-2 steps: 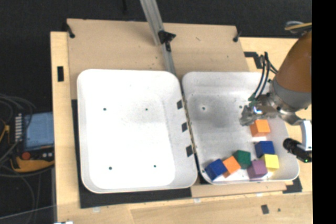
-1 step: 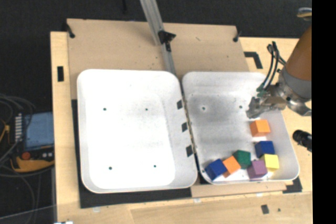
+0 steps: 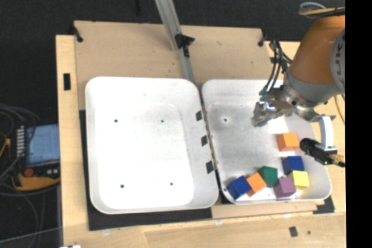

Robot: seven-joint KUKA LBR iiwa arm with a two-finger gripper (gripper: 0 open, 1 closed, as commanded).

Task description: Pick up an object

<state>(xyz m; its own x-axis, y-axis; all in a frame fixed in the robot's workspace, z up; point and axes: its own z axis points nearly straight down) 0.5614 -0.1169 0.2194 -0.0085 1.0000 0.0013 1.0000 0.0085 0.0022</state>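
Observation:
The right bin (image 3: 232,142) holds several small blocks along its near and right side: an orange block (image 3: 288,141), a blue block (image 3: 293,164), a yellow block (image 3: 300,178), a purple block (image 3: 285,186), a green block (image 3: 268,174), another orange block (image 3: 256,182) and another blue block (image 3: 239,187). My gripper (image 3: 263,113) hangs over the upper middle of the right bin, up and to the left of the orange block. I see no block between its fingers.
The left bin (image 3: 145,142) lies beside the right one. A slanted metal pole (image 3: 165,3) rises from the back of the bench. A black fitting (image 3: 317,151) juts out by the right bin's right edge.

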